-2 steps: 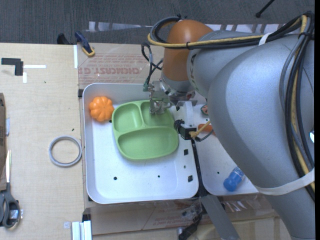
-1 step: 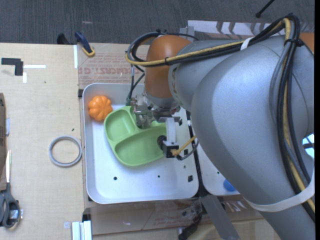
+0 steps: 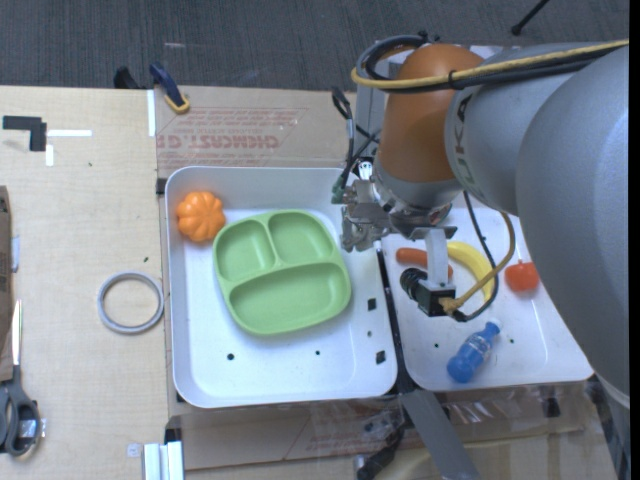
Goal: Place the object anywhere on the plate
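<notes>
From the overhead camera, the arm (image 3: 520,118) reaches in from the right, and its gripper (image 3: 357,230) hangs low over the seam between the two white bins, just beside the right rim of the green plate (image 3: 285,271). The plate sits in the left bin (image 3: 200,368), three compartments, all bare, with an orange pumpkin (image 3: 199,215) just off its upper-left edge. Over in the right bin (image 3: 520,363) lie a banana (image 3: 472,265), a red sausage-like piece (image 3: 411,256), a small orange-red fruit (image 3: 521,276) and a blue bottle (image 3: 471,353).

Are the jaws open or closed? Cannot tell; the wrist hides them, and nothing visible sits between them. Which object is meant is not clear either.

My read: this is the carry or approach stage, nothing on the plate yet. Next, the gripper needs a short shift left over a compartment, then a release, if it carries anything.
</notes>
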Robot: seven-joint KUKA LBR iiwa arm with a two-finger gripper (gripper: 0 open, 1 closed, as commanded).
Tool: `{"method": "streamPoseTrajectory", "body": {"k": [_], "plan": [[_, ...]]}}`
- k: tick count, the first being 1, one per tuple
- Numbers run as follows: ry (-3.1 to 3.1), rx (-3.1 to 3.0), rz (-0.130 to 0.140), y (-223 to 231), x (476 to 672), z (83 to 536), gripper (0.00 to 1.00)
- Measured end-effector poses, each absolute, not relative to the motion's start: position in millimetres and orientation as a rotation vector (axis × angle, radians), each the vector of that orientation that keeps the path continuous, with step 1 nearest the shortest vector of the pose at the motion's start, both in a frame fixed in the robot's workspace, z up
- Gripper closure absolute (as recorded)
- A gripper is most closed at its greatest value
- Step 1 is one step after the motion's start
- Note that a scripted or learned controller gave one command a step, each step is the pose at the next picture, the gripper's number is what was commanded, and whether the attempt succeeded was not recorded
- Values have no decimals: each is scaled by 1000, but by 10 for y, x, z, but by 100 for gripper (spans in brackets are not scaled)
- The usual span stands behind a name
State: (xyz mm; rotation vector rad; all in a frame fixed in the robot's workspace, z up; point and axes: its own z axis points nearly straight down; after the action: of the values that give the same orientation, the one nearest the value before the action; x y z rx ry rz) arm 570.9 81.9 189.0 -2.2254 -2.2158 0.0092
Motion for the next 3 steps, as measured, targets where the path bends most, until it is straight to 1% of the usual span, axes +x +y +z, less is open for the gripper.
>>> {"method": "streamPoseTrajectory", "body": {"k": [1,2,3], "plan": [[-2221,-2222,7,1242,6266,970,100],[-2220,-2212,0,1035,6558,917,100],[-2222,-2207,-3,1060,6557,927,0]]}}
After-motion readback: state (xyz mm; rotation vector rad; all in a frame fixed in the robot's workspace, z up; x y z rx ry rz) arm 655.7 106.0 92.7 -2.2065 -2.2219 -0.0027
